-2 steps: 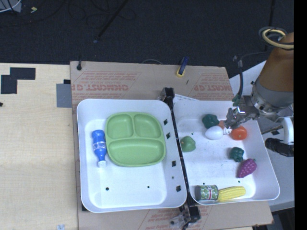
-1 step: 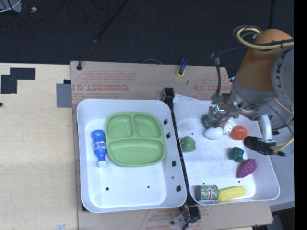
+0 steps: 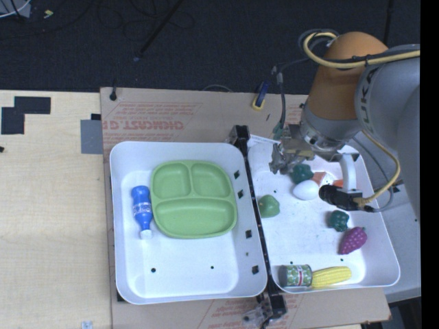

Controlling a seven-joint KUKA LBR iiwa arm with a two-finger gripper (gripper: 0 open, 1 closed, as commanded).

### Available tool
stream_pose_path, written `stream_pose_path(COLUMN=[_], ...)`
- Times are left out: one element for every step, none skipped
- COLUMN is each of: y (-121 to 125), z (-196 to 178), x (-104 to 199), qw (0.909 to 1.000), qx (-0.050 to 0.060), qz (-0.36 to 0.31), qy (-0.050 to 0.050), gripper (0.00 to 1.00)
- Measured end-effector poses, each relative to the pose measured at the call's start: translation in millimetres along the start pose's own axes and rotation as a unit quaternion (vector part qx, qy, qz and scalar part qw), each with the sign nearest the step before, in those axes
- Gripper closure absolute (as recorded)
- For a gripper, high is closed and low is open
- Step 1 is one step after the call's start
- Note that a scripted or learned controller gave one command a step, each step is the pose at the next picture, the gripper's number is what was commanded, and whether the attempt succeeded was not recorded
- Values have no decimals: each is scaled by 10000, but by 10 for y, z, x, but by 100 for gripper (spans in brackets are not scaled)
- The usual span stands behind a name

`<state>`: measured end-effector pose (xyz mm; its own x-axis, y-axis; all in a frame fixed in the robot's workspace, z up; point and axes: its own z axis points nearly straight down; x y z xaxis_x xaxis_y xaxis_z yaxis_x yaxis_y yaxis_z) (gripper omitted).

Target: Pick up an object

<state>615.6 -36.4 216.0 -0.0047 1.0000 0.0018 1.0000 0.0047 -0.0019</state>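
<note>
My gripper (image 3: 283, 162) hangs over the far left part of the right bin (image 3: 384, 266), low above its floor. I see nothing held in it. Just to its right lies a dark teal object (image 3: 300, 173), close to the gripper or touching it. A white egg (image 3: 306, 190) and a small orange piece (image 3: 319, 179) lie beside that. A light green object (image 3: 269, 205) sits near the divider. Further forward are a dark green piece (image 3: 337, 219), purple grapes (image 3: 352, 239), a corn cob (image 3: 331, 275) and a small can (image 3: 296, 275).
The left bin (image 3: 130, 266) holds a green divided plate (image 3: 193, 199) and a blue bottle (image 3: 141, 210) lying to its left. A black clamp (image 3: 240, 137) sits on the divider between the bins. The arm's orange band (image 3: 343, 67) looms over the right bin's far edge.
</note>
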Motion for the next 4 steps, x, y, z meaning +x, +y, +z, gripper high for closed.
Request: stream_pose_path(y=[53,8,-46,-57], z=[-222,0,-63,-62], x=[135,130,83,99], qw=[10000,10000,10000,10000], qx=[-7,18,13,15], qz=[13,24,25,26], qy=[-4,-11,-9,-9], gripper=[100,100,100,100])
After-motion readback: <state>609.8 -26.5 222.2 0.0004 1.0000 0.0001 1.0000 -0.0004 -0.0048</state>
